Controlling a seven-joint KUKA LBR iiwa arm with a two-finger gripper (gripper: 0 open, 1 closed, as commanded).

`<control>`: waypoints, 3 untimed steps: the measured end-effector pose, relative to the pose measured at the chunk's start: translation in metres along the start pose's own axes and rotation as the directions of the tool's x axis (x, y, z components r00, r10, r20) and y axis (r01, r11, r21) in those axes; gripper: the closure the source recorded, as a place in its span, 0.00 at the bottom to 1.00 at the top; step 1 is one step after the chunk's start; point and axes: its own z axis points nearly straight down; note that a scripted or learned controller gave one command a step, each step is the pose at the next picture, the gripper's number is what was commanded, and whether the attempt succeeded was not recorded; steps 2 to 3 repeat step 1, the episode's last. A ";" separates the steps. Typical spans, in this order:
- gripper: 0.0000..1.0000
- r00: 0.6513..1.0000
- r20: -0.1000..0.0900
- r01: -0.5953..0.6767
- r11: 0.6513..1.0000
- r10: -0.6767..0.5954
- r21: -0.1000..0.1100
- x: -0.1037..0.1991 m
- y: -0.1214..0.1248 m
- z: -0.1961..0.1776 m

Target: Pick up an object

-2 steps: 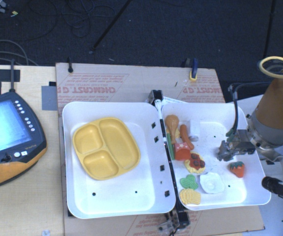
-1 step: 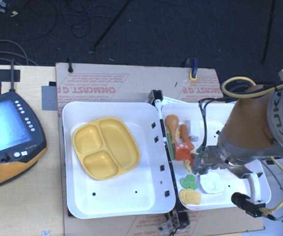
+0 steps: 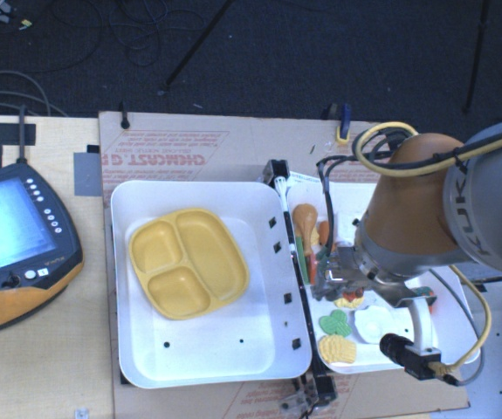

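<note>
Camera view: arm [image 3: 425, 203] is hanging over the right bin [image 3: 460, 343], hand [image 3: 342, 278] is sitting low among small items w/ a wooden spoon [image 3: 304, 225] beside it; can't tell its state. Green piece [image 3: 335, 324] and yellow piece [image 3: 338, 349] are lying near the front. Best approach, imo: centre over one item and descend straight. Yellow tray [image 3: 188, 261] is lying in the left bin [image 3: 146, 356].

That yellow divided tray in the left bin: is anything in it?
Empty. The yellow tray lies flat, right side up, and all three compartments show bare yellow bottoms.
</note>
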 end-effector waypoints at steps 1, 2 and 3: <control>1.00 1.000 0.000 -0.002 1.000 0.002 -0.008 0.024 0.001 -0.108; 1.00 1.000 0.000 -0.002 1.000 0.002 -0.008 0.024 0.001 -0.108; 1.00 1.000 0.000 -0.002 1.000 0.002 -0.008 0.024 0.001 -0.108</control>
